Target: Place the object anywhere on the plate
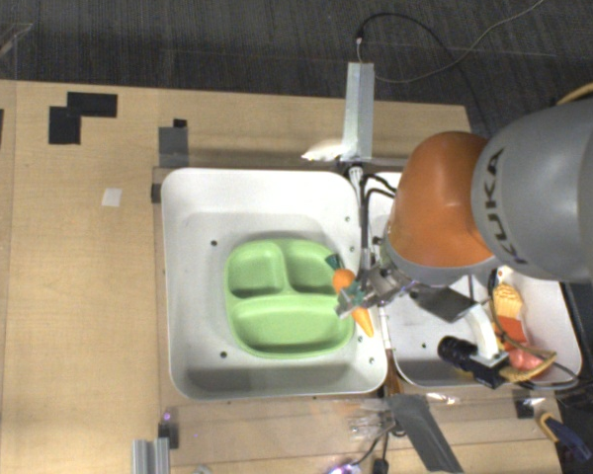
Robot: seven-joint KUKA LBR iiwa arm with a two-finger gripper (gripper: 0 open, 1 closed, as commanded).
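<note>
Pincer (361, 294) hangs at the right rim of the green plate (282, 299), its fingers closed around an orange carrot (351, 299) with a green top. To its left spreads the plate inside the left bin (193, 265); to its right, well apart, toys (514, 329) lie in the right bin (415, 363).
</note>
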